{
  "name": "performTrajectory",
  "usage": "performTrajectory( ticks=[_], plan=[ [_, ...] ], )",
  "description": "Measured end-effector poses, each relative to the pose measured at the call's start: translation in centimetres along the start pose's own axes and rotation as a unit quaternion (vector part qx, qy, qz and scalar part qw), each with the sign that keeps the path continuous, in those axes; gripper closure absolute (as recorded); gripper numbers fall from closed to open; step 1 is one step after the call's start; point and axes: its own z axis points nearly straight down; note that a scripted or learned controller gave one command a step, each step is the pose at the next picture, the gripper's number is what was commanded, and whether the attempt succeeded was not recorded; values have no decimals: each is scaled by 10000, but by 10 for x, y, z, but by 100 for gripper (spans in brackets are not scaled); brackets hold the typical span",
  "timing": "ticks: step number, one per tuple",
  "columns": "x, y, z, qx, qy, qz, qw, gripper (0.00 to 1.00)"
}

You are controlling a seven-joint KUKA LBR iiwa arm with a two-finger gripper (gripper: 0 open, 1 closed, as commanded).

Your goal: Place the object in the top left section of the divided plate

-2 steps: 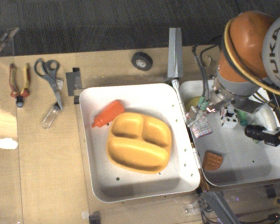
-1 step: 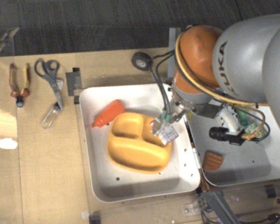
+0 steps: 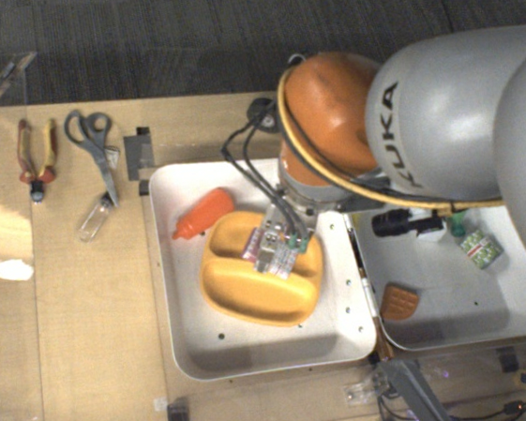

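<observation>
The orange carrot-like object [image 3: 203, 213] lies in the left bin [image 3: 190, 355], touching the upper left edge of the yellow divided plate [image 3: 258, 288]. The tool [image 3: 275, 246] hovers over the plate's middle; whether it is open, I cannot tell. It should first descend squarely on the object.

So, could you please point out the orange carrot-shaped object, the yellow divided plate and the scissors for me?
orange carrot-shaped object [image 3: 203, 213], camera view, middle of its body.
yellow divided plate [image 3: 254, 295], camera view, its near section.
scissors [image 3: 98, 150], camera view, near the pivot, below the handles.
</observation>
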Motion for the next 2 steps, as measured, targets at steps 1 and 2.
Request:
performTrajectory(
  ticks=[1, 2],
  plan=[
    [-42, 32, 50, -2, 0, -1351, 9908, 100],
    [-43, 32, 50, -3, -2, -1352, 9908, 0]
  ],
)
